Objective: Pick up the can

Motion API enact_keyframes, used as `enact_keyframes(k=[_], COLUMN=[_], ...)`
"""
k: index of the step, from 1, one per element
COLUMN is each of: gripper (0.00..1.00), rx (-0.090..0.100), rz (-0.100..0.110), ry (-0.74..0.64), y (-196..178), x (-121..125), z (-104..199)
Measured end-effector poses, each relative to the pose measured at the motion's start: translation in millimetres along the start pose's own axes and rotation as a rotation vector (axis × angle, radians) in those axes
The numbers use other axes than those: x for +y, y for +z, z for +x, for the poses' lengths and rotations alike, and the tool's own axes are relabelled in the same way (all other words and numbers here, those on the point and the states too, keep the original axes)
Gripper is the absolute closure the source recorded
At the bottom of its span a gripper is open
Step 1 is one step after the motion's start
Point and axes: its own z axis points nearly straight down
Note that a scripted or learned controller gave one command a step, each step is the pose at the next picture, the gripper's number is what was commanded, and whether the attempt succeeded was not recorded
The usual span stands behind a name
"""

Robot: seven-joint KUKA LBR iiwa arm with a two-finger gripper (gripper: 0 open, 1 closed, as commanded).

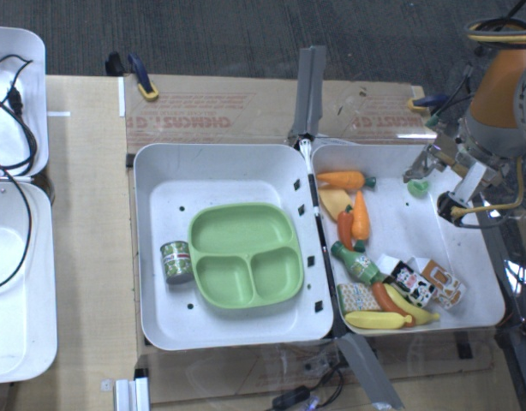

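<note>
Camera view: can in left bin on pale wooden bench — gripper over right bin, grip unreadable.

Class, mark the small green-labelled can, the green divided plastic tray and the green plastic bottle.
small green-labelled can (pixel 175 262): camera view, its label
green divided plastic tray (pixel 244 229): camera view, top compartment
green plastic bottle (pixel 360 268): camera view, its body

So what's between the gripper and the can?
Camera view, from gripper to can: carrots, a yellow wedge, the bins' meeting walls, then the green tray.
</note>
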Motion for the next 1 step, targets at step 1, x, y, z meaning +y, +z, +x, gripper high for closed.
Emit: enact_keyframes(k=[1], gripper=[0.0], rx=[0.0], rz=[0.0], ry=[0.263], y=[-46.6], x=[-13.8], z=[54.0])
